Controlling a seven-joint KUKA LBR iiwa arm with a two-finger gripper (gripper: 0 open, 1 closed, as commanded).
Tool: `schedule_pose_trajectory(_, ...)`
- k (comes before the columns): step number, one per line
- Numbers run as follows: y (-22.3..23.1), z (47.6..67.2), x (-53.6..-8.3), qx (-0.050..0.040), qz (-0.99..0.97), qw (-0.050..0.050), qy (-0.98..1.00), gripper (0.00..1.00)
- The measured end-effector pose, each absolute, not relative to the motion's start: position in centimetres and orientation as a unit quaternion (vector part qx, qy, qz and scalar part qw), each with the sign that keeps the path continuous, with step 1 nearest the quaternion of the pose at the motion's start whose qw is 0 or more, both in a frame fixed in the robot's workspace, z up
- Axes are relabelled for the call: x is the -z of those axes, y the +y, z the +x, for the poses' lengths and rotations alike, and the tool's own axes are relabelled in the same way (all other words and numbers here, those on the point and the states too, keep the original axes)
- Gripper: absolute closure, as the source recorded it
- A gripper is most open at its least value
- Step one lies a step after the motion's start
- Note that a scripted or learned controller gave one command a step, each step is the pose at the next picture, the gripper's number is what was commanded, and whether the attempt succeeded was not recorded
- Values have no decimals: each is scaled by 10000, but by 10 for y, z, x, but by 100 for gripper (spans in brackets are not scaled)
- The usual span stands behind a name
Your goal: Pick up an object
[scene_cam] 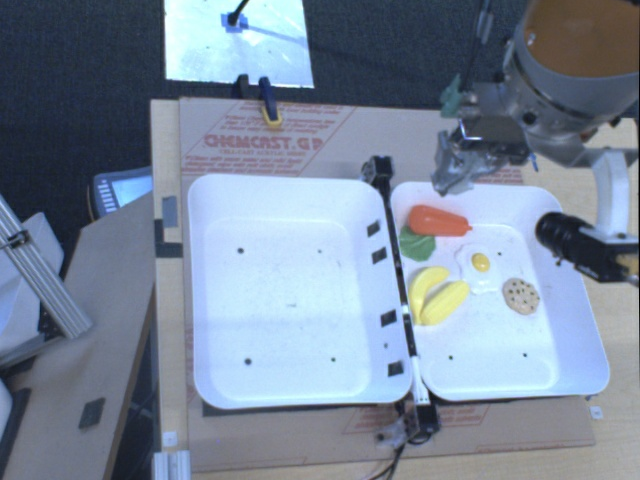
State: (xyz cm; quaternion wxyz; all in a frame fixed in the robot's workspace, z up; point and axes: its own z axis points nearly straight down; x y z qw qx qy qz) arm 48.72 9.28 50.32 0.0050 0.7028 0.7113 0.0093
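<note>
The bench's printed cardboard sheet (265, 138) carries the two bins. The left bin (290, 298) is the larger stretch of bare white floor. The right bin (500, 363) holds every loose thing, all in its far half, leaving its floor from 4 to 8 o'clock open.

The arm (580, 28) comes in at the view's 1 o'clock. Its gripper (452, 180) hangs over the right bin's far rim at about 11 o'clock of that bin; whether it is open or closed cannot be told, and nothing is seen held in it.

The yellow banana (438, 296) lies near the shared wall at 9 o'clock of the right bin. The orange carrot (440, 220) lies at 11 o'clock, just below the gripper and nearest to it, with a green leafy piece (418, 245) touching its near side. The fried egg (480, 265) sits just beside the banana toward 3 o'clock, and the cookie (520, 295) lies just past the egg at 4 o'clock.

Black clips (385, 258) line the wall between the bins, close to the carrot, the leafy piece and the banana.
</note>
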Motion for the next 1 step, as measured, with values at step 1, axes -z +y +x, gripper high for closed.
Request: schedule_pose_trajectory(1,128,486,-406,25,7044,-18,7098,100)
